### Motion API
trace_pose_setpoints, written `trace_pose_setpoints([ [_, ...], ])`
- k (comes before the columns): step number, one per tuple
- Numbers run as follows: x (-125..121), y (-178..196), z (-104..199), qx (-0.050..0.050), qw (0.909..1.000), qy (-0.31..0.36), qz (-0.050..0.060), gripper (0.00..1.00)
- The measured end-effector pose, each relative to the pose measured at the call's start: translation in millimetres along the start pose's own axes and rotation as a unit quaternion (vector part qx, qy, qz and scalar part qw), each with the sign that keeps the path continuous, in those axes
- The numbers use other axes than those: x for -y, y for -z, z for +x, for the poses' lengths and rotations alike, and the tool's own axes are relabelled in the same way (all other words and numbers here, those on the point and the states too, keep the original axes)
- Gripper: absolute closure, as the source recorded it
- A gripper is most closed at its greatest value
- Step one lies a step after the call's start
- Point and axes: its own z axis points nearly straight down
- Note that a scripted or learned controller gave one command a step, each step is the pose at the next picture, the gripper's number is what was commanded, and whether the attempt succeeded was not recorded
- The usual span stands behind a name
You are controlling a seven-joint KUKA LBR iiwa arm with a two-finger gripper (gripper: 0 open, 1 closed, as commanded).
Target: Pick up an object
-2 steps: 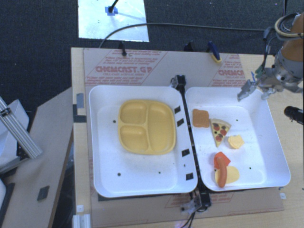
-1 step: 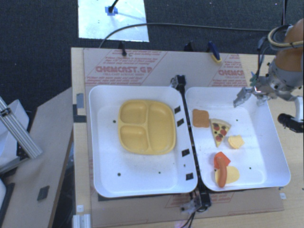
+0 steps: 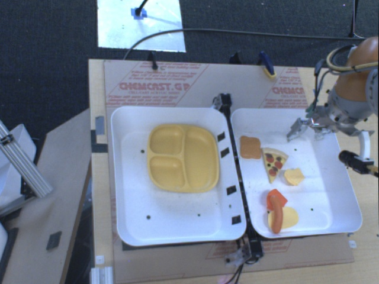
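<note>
We saw the gripper (image 3: 303, 126) with its fingers spread wide and holding nothing, above the far edge of the right bin (image 3: 343, 185), while the pizza slice (image 3: 274, 163), pointing toward the near edge, lay nearest below it.

A divided plate (image 3: 182, 157) lies in the left bin (image 3: 127, 182). In the right bin (image 3: 331, 176), toast (image 3: 250, 147) sits upper left, pizza slice (image 3: 274, 162) beside it, cheese piece (image 3: 294, 176) further right, tomato-topped food (image 3: 278, 210) lower down
</note>
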Motion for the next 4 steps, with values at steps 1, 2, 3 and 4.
trace_pose_setpoints([
  [1, -1.9, 14.3, -0.1, 0.001, 1.0, 0.001, -0.004, 1.0],
  [2, 0.0, 79.5, -0.1, 0.001, 1.0, 0.002, -0.005, 1.0],
  [3, -8.8, 140.0, 5.3, 0.001, 1.0, 0.003, -0.004, 1.0],
  [4, -9.9, 143.2, 5.3, 0.0, 1.0, 0.003, -0.002, 1.0],
])
